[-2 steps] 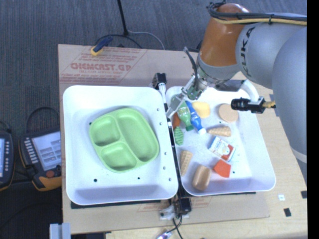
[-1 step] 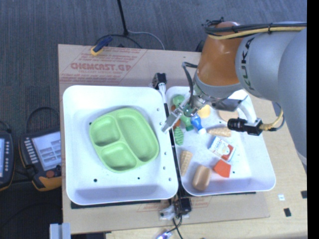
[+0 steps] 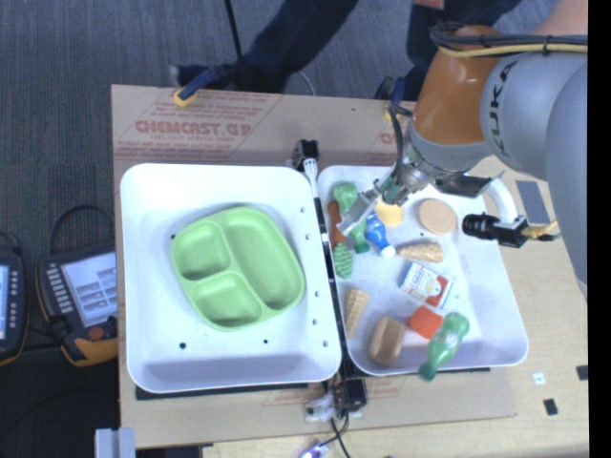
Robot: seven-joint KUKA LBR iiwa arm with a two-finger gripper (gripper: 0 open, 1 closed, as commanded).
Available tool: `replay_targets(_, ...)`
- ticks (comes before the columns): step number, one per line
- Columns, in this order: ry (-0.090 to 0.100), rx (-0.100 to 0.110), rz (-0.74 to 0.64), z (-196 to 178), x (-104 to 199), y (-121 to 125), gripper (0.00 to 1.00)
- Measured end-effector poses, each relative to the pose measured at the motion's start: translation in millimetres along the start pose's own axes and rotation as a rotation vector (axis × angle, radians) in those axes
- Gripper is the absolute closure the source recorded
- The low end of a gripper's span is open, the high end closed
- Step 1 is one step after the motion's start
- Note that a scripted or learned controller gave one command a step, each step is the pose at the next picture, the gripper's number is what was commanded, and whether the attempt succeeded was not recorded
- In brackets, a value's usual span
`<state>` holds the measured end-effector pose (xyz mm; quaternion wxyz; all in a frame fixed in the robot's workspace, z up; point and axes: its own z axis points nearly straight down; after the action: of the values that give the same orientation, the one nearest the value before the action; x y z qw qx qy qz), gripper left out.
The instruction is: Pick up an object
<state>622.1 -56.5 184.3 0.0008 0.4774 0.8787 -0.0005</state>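
Camera view:
Gripper (image 3: 374,210): low over right bin's (image 3: 496,299) upper left; finger state cannot tell.
Objects: toy foods crowded in right bin, green bottle (image 3: 443,343) at lower rim.
Left bin (image 3: 143,284): green divided plate (image 3: 239,266).

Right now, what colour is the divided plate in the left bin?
Light green. The divided plate shows best in the camera view, lying in the white left bin.

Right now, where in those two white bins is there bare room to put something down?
The left white bin has bare floor all round the green three-compartment plastic plate, widest along its left wall and front corners. The right white bin is crowded: the green toy bottle, red-and-white carton and round tan disc leave bare floor mainly at its right wall.
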Motion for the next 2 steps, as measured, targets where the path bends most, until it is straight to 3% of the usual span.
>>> replay_targets(1, 0.002, 0.002, -0.116, 66.0, -21.3, -51.0, 0.00)
replay_targets(2, 0.003, 0.003, 0.095, 94.1, -62.9, -5.7, 0.00)
